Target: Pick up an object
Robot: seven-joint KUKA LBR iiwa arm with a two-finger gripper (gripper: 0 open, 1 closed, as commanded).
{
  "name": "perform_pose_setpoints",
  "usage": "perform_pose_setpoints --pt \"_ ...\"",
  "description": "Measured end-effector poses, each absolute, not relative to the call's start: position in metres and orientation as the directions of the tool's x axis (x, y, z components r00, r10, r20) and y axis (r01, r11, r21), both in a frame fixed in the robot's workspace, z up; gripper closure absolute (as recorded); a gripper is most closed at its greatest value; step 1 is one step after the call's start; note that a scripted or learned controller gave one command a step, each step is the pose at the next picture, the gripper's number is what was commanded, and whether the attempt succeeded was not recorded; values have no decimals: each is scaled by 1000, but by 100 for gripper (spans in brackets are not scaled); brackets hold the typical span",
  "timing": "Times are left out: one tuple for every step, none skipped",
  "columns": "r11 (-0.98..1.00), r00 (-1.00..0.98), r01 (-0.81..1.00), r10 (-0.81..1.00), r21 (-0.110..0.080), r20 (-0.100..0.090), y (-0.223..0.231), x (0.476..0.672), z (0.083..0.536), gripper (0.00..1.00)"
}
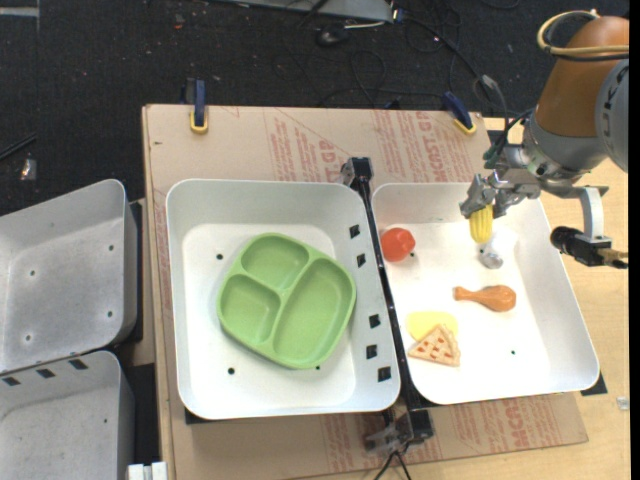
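My gripper (483, 208) hangs over the far part of the right bin (560, 338), shut on a small yellow corn-like piece (482, 227) that sticks down from between its fingers. A small grey patch (490, 259) lies on the bin floor just below it. A red tomato (398, 243) sits to the left of the gripper near the divider. An orange drumstick (487, 296) lies nearer the front, apart from the gripper. A pizza slice (437, 349) and a flat yellow piece (430, 323) rest at the front left of this bin.
The left bin (190, 268) holds a green divided plate (288, 299). A black divider (378, 278) runs between the bins. Grey trays (60, 268) lie off the bench to the left. Clamps and cables sit at the bench's far edge.
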State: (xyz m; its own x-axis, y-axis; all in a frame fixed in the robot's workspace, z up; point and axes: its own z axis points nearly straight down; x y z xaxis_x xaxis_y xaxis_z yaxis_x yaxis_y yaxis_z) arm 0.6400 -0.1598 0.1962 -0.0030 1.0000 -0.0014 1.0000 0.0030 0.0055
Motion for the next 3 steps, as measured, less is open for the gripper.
perform_pose_setpoints --pt "3 -3 1000 1000 6 -2 -160 641 242 100" --pt "6 -6 1000 1000 -1 1 -111 630 234 100" --pt "6 -6 1000 1000 -3 1 -65 612 224 100"
